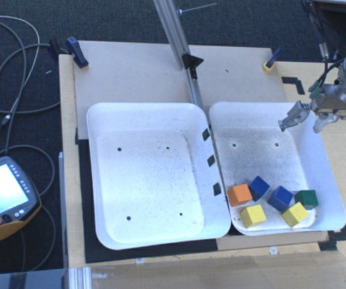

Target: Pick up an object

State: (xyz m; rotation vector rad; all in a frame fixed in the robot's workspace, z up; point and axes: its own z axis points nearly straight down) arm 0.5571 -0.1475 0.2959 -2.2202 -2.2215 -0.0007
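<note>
Several small blocks lie along the near edge of the right bin [317, 155]: an orange cube [240, 194], a blue cube [259, 186], a second blue cube [280, 198], a green cube [306, 198], a yellow cube [252, 215] and another yellow cube [295, 214]. My gripper [306, 118] hangs over the far right part of that bin, well above and behind the blocks. Its two fingers are spread apart, open, with nothing between them.
The left bin [100, 125] stands beside the right one, with black clips on the shared wall. A slanted metal pole [174, 29] rises from the back of the bench. A teach pendant [4, 200] and cables lie on the floor at left.
</note>
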